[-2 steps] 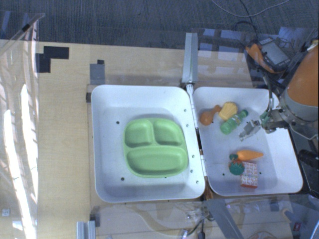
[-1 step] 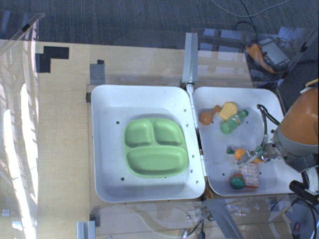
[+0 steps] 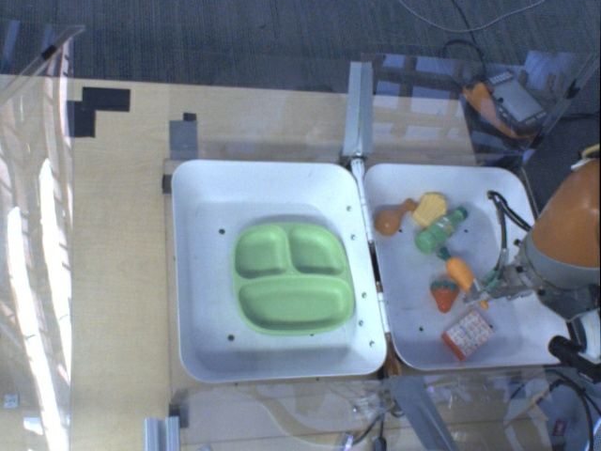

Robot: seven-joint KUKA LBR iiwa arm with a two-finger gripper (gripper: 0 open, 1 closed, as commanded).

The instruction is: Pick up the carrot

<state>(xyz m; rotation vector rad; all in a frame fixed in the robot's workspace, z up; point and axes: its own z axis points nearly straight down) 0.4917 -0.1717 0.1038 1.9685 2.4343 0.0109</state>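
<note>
The carrot (image 3: 459, 272) is a small orange piece lying in the right bin (image 3: 413, 346), near its middle. My gripper (image 3: 488, 287) reaches in from the right and sits low, just right of the carrot and close to its lower end. Whether it touches the carrot is unclear. The arm's orange band (image 3: 575, 212) and grey wrist hang over the bin's right edge.
Around the carrot lie a red strawberry (image 3: 444, 295), a green bottle (image 3: 439, 233), a yellow piece (image 3: 430, 207), an orange-brown piece (image 3: 391, 218) and a small patterned box (image 3: 468, 334). The left bin (image 3: 202, 252) holds a green divided plate (image 3: 291, 278).
</note>
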